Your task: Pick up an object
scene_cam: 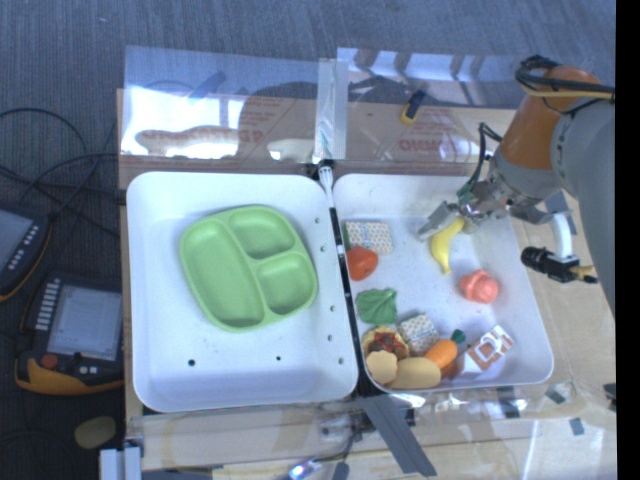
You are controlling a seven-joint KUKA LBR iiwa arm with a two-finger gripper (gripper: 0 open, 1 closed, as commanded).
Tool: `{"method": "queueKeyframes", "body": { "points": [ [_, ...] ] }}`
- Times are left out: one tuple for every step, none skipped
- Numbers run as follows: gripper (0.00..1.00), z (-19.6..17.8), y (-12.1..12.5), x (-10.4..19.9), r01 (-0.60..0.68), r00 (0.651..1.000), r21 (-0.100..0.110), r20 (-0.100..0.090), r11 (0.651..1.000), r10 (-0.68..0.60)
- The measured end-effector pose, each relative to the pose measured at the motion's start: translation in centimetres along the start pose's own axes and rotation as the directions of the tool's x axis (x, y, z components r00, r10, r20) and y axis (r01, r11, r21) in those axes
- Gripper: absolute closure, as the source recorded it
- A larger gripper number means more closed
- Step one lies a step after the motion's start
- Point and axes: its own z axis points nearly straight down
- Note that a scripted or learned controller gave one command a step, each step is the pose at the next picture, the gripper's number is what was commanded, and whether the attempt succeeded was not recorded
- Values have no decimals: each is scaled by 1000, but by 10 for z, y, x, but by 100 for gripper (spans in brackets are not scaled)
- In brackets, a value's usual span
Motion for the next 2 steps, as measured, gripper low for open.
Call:
{"method": "queueKeyframes", "body": {
  "points": [
    [0, -52, 15, -13, -149, 989, 12, 11, 989, 149],
    [0, -74, -30, 13, -224, 975, 12, 9, 975, 224]
  ]
}}
